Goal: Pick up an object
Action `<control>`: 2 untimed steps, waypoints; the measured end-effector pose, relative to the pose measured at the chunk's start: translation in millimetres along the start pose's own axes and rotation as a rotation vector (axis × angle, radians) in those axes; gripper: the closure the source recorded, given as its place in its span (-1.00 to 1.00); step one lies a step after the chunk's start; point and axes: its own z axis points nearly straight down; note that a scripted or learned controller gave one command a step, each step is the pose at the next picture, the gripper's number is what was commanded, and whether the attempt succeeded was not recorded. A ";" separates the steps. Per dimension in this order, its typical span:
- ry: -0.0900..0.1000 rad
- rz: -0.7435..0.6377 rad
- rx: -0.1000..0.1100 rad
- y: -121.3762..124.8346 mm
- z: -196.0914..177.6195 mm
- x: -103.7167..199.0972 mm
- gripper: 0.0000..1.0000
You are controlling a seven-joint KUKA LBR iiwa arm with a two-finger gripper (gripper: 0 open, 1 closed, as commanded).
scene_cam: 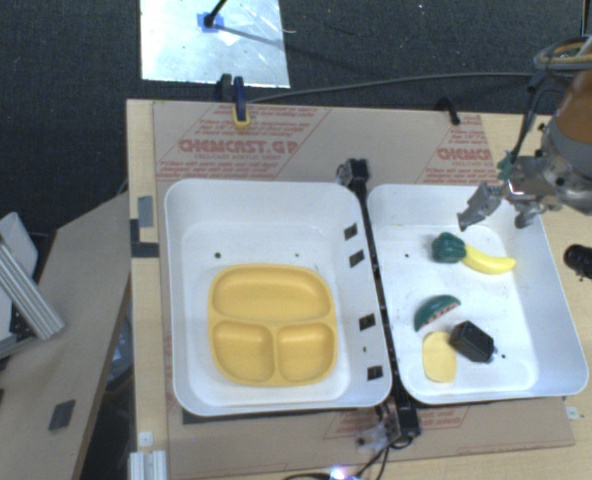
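The right bin holds several small objects. A dark green rounded piece touches a yellow banana near the far side. Closer to me lie a green half-round slice with a reddish edge, a black block and a pale yellow flat piece. My gripper hangs above the bin's far right part, just beyond the green piece and banana. Its two fingers are spread apart and open, with nothing between them.
The left bin carries a yellow divided plate. A black divider with clips runs between the bins. A blue-and-yellow clamp stands at the board's far edge. A metal rail lies at the left.
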 end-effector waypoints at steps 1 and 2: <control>-0.002 -0.002 -0.011 1.9 -6.5 0.3 -1.00; -0.001 -0.001 -0.007 5.9 54.0 6.5 -1.00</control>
